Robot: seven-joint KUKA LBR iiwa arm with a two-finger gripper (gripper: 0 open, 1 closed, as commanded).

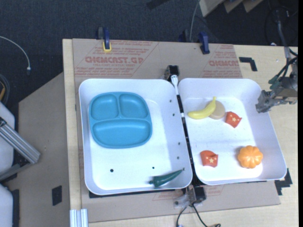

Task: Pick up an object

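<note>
On the table (142,56), two white bins sit side by side; the gripper (265,103) hangs at the right bin's (265,174) far right rim, its opening impossible to tell. A sound pick calls for centring over one object, such as the nearby red piece (233,119). Left bin (165,145): blue divided plate (121,119), green pepper (165,178). Right bin: banana (202,111), orange pumpkin (250,156), second red piece (209,158)

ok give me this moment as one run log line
gripper: at right bin's right rim, holding nothing seen | right bin: yellow plastic banana, orange toy pumpkin | left bin: blue divided plate
</note>
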